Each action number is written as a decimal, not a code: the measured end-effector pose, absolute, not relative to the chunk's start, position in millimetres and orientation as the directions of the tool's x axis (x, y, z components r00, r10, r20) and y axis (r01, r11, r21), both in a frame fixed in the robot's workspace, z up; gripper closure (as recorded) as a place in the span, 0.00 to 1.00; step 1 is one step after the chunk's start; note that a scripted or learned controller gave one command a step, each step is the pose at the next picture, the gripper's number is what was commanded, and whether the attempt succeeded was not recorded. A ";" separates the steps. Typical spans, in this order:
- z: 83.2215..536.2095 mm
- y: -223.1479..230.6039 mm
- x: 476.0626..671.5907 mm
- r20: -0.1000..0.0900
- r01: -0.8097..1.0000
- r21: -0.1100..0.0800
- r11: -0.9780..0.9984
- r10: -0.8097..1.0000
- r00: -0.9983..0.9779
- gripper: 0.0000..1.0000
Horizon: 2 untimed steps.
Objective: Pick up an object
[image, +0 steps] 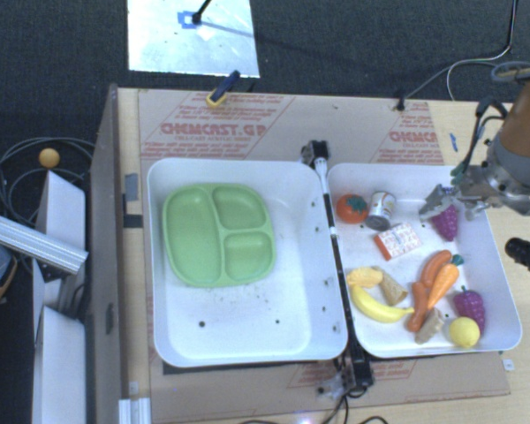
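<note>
the gripper (445, 203) hangs low in the right bin (503, 276), right by the purple grapes (445, 223); whether it is wide or closed i cannot tell. a descent could miss or nudge the grapes against the wall. the red box (397, 239), can (382, 208) and tomato (352, 207) crowd nearby; a green tray (218, 234) sits well apart.

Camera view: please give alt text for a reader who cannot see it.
The gripper hovers at the right bin's far edge, beside purple grapes, among toy foods including a tomato, carrots and banana. The left bin holds a green divided tray.
</note>
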<state>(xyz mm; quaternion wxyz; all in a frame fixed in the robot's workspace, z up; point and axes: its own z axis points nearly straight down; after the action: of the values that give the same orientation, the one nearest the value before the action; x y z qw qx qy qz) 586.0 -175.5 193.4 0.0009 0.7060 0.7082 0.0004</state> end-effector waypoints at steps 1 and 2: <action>92.9 -115.3 598.8 -0.001 1.000 0.008 0.004 1.000 -0.004 0.00; 90.5 -95.1 580.9 -0.009 1.000 0.020 0.004 1.000 -0.004 0.00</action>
<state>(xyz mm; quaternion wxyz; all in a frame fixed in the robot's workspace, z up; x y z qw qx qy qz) 580.9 -95.1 90.5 0.0101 0.7058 0.7083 0.0042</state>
